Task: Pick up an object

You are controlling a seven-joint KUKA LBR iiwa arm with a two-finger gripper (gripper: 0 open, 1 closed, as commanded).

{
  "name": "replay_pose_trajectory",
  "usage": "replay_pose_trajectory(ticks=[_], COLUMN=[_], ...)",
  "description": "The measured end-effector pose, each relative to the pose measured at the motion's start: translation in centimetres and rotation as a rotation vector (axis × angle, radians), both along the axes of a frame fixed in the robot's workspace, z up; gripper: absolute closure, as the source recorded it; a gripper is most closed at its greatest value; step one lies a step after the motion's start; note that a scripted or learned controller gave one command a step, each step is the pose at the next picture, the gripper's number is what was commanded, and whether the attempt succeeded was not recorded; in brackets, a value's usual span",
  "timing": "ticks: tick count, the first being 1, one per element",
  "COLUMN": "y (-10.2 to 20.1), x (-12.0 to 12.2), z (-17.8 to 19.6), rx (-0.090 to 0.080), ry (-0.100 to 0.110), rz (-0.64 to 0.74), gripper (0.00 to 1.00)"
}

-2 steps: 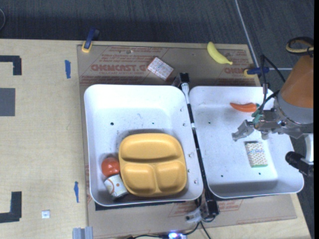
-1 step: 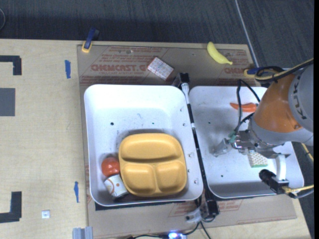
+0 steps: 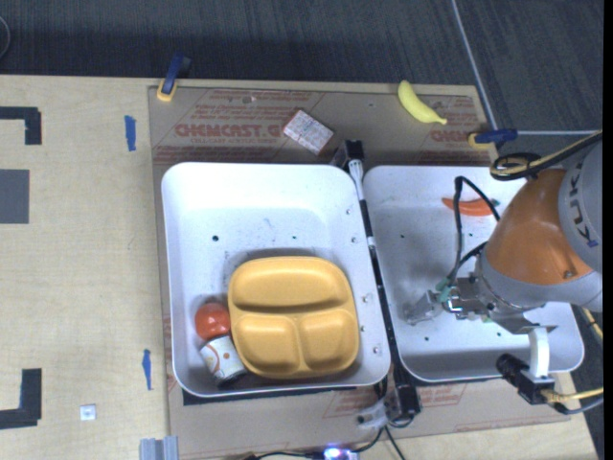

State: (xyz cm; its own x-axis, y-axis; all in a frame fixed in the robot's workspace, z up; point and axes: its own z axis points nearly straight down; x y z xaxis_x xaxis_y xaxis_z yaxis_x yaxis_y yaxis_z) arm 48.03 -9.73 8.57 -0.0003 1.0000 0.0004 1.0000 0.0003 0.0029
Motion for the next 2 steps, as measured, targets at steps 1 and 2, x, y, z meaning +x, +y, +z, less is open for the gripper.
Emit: replay_pose_trajectory(ticks=[1, 2], y=[0.19, 0.35], x=[0.01, 0.02], z=[-0.01, -0.02], rx=[-0.001, -0.002], ry=[-0.001, -0.001], rz=[-0.002, -0.002], gripper=[0.00, 0.00])
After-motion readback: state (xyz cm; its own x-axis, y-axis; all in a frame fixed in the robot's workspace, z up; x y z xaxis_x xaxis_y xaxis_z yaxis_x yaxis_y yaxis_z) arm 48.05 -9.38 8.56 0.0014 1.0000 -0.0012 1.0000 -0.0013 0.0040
